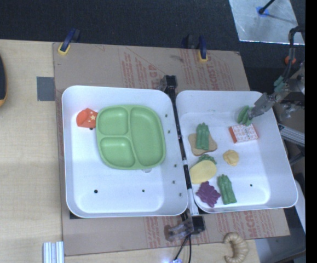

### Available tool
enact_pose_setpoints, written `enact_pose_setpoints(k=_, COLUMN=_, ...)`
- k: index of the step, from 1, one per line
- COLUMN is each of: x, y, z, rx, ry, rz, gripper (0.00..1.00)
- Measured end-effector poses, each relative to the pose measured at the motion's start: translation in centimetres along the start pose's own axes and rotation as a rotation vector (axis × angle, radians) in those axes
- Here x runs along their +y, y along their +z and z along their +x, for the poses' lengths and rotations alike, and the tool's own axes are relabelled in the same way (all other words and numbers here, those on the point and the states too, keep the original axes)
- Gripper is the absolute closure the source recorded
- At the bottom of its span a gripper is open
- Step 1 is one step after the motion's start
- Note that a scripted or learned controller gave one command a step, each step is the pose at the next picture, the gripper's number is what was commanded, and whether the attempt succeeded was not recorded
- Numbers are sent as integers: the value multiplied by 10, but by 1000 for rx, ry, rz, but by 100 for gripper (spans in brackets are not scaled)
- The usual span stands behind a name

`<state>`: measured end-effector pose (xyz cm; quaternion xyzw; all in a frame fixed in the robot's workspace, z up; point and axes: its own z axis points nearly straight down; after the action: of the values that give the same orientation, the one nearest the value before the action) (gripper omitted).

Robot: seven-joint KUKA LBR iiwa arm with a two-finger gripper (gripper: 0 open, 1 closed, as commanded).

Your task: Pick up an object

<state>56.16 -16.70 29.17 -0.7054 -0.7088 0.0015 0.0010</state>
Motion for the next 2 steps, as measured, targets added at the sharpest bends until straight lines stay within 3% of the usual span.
enact_pose_setpoints(k=1, x=90, y=188, z=-29, rx=-3, ry=-5, rz=0, gripper=0)
enact_pose_setpoints(k=2, x=96, y=200, z=-28, rx=-2, ry=-5, rz=-2, gripper=0)
